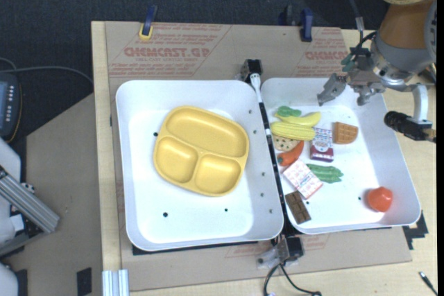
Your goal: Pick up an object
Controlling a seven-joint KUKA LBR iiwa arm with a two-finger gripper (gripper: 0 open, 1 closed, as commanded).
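- My arm (pixel 409 17) comes in from the right and hangs over the far end of the right bin (pixel 406 180), I think so I can drop onto a toy.
- The left bin (pixel 132 149) holds a yellow tray (pixel 200 150) with three parts.
- The right bin holds the toy food: a banana (pixel 295 128), a waffle (pixel 345 132), a red tomato (pixel 379 199) and a chocolate bar (pixel 297 207).
- My gripper (pixel 349 90) is spread wide with nothing in it, above the bin's bare top, near the banana and waffle.
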